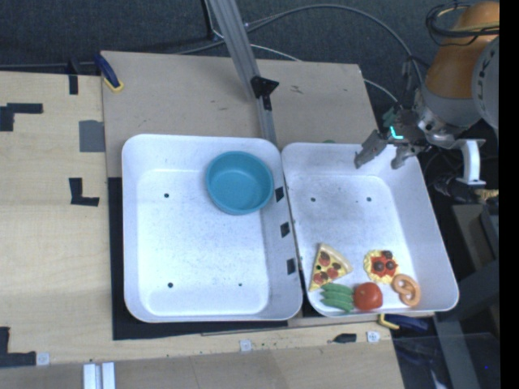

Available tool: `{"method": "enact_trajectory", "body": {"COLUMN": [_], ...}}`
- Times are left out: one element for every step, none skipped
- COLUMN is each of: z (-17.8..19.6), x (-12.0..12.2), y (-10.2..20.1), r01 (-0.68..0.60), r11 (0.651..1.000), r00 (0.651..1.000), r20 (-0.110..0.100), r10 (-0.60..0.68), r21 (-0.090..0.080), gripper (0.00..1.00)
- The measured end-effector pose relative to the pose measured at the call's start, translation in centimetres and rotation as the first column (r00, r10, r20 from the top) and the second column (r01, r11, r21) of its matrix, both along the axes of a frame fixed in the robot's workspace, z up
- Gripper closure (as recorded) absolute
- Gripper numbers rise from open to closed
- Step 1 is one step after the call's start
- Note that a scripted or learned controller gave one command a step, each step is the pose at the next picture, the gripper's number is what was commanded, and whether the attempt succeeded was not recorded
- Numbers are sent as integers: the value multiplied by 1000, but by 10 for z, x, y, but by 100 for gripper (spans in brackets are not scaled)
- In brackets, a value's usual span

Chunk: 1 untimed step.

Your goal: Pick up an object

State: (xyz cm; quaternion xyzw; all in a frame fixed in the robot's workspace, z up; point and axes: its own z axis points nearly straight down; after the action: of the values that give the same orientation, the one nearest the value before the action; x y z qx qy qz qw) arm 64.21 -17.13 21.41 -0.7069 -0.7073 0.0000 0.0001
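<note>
Step in hand looks like the approach: nothing picked yet. Gripper (379,157) hangs over the far right corner of the right bin (357,209), fingers spread apart, nothing between them.

Candidates:
- Left bin (162,241): blue bowl (239,182) near its far right corner, sitting alone.
- Right bin, near edge: pizza slice (328,264), green piece (338,298) touching or just beside a red tomato (368,297), a small round pizza-like piece (380,262), and a pretzel (406,289) by the right wall.

Toy food is well apart from the gripper, at the opposite end of the same bin. The bowl is across the divider between bins.

Next move, as a judgement: travel toward the near edge of the right bin, pick one target, centre the open fingers over it, then descend. The pizza slice has the most bare floor around it, so it's the cleaner grasp. Tomato and green piece are crowded; fingers risk hitting both. Pretzel sits close to the wall, so there's little finger clearance.
</note>
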Motion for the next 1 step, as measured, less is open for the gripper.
{"method": "enact_trajectory", "body": {"z": [0], "x": [0], "y": [0], "r01": [0], "r11": [1000], "r00": [1000], "r20": [0], "r10": [0], "r21": [0], "gripper": [0]}}
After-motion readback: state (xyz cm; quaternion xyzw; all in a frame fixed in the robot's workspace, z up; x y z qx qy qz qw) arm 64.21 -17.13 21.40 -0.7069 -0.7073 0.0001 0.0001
